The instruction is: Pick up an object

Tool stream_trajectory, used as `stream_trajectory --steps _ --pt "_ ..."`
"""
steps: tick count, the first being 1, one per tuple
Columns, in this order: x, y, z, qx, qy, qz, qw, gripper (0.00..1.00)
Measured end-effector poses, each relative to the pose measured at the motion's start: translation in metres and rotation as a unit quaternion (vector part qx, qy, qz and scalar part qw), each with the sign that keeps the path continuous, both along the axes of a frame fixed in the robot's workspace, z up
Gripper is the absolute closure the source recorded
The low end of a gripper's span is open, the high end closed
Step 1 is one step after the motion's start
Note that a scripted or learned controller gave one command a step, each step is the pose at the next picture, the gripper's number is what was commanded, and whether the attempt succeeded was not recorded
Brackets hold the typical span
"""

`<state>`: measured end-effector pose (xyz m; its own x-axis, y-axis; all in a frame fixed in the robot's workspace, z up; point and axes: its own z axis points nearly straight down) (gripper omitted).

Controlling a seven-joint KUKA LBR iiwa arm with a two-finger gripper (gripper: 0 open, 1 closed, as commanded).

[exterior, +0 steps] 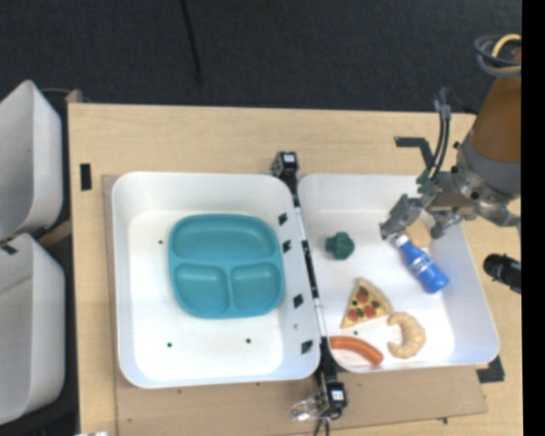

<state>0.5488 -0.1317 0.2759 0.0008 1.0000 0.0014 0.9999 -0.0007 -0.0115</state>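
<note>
The right bin (345, 193) holds several toy foods. A blue bottle (423, 265) with a white cap lies tilted near the bin's right side. A small green piece (340, 244) sits left of it. A pizza slice (365, 304), a croissant (408, 333) and a hot dog (356, 351) lie along the front. My gripper (421, 222) hangs just above the bottle's cap end, open, with its fingers spread and nothing between them.
A teal divided plate (225, 264) lies in the left bin (136, 334). A ridge with black clips (302, 262) separates the two bins. The arm's orange band (500, 121) stands over the bench's right edge.
</note>
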Motion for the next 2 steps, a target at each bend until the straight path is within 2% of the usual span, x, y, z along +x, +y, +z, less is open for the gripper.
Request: stream_trajectory --steps 1,2 --pt "0.002 0.000 0.007 -0.0010 -0.007 0.001 1.0000 0.00" --pt "0.003 -0.001 -0.035 -0.0016 -0.005 0.000 1.0000 0.00"
